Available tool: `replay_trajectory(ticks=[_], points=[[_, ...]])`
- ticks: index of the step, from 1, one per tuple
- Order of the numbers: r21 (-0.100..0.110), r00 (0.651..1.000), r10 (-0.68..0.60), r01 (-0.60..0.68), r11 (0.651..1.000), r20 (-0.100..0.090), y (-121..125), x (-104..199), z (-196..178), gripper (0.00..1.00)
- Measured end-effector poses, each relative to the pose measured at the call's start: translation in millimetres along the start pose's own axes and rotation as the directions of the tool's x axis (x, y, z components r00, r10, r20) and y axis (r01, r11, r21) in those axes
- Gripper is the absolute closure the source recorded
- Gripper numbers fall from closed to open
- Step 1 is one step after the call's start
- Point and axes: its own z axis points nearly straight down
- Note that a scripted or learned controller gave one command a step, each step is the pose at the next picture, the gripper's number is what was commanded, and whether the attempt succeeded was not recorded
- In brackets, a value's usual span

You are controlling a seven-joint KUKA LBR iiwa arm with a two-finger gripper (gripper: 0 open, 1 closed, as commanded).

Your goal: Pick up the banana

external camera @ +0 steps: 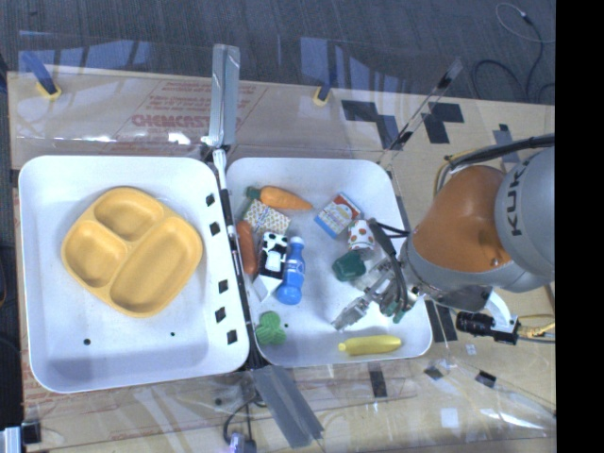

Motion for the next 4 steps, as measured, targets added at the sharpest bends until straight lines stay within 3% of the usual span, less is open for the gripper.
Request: replay_trajectory(ticks=[1, 2, 3, 4], points=[[0.000, 1.000, -0.005, 0.005, 1.000, 0.000, 0.9, -0.2, -10.1, 1.00], [0.000, 1.000, -0.006, 0.006, 1.000, 0.000, 1.0, -0.1, -10.1, 0.00], [-0.001, 0.999, -0.051, 0.051, 0.999, 0.005, 0.0, -0.7, 8.9, 0.00], [-0.001, 0.998, -0.055, 0.055, 0.998, 0.006, 0.8, -1.1, -1.5, 1.00]])
